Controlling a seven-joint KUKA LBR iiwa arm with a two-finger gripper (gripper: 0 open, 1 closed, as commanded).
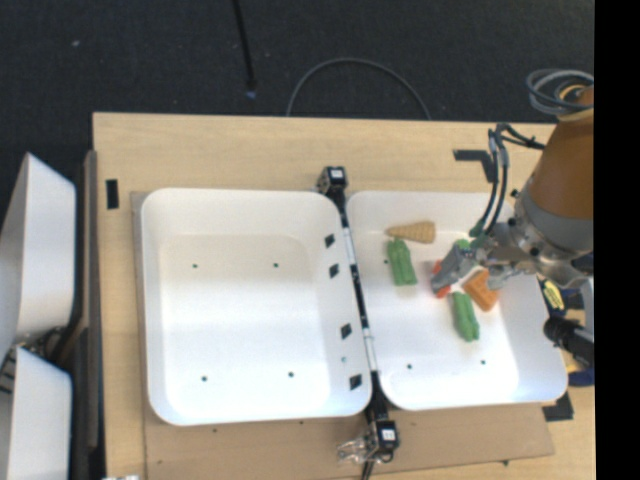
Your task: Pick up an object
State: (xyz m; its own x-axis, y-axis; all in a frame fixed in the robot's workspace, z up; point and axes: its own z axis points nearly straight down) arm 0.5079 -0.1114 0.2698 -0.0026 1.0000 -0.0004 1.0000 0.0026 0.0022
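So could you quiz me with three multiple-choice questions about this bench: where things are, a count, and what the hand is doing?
1. Which bin holds the objects?
A. left bin
B. right bin
C. both

2. How many green pieces lie there?
A. none
B. two
C. five

3. Where is the hand?
A. over the right bin, among the objects
B. over the left bin
C. off the bench

Answers:
1 B, the right bin holds them all.
2 B, one green piece and another green piece.
3 A, the hand is beside the orange piece, below the tan cone.
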